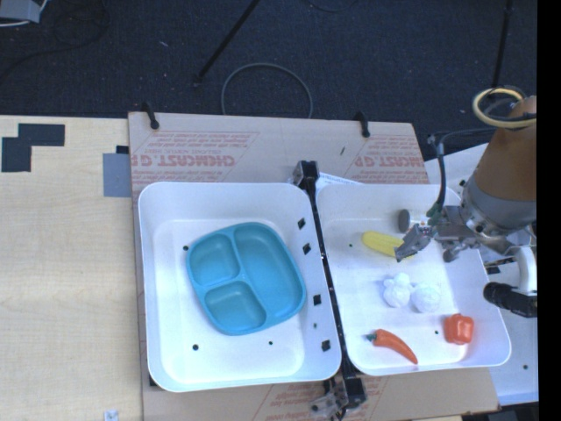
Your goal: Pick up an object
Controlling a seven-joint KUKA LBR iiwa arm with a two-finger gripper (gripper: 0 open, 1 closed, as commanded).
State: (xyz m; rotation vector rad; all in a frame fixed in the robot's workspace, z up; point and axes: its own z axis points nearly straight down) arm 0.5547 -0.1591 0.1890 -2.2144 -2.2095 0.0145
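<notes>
The right bin [491,358] holds a yellow banana-shaped piece [380,243], two white lumps [412,294] side by side, an orange carrot-like piece [394,345] and a red-orange pepper-like piece [458,328]. My gripper [410,246] hangs low over the upper middle of this bin. It is just right of the yellow piece and above the white lumps. Nothing shows held in it. A small grey stub [404,220] sits just above the gripper; I cannot tell whether it belongs to the gripper or lies loose.
In the left bin [158,235] lies a blue divided plate [245,276]. A black divider [317,270] runs between the two bins. The arm's orange band [511,160] rises over the right bin's far right side.
</notes>
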